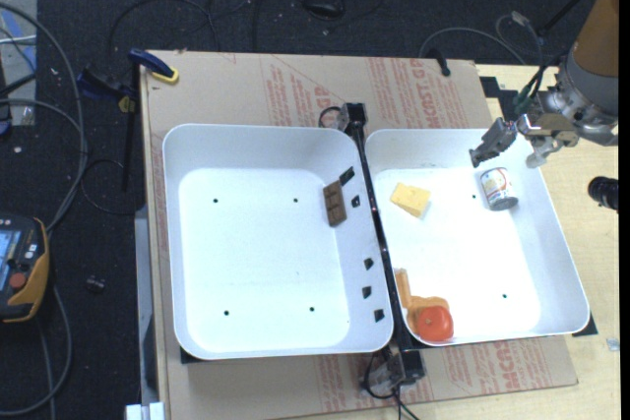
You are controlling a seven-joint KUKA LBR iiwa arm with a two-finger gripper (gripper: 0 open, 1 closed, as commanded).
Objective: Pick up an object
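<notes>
A small can (498, 188) with a white and red label lies on its side at the back right of the right bin (551, 241). My gripper (515, 150) hangs just above and behind the can, open, with nothing between its fingers. One dark finger (489, 146) points down to the left and the other (540, 152) sits to the right. A yellow wedge (411, 200) lies at the back left of the same bin. A red ball (433, 321) and an orange strip (405, 289) rest in its front left corner.
A brown block (335, 204) leans against the right wall of the left bin (197, 162). Black clips (369, 263) line the seam between the bins. Cables and a blue-yellow clamp (153, 66) lie beyond the bench's back edge.
</notes>
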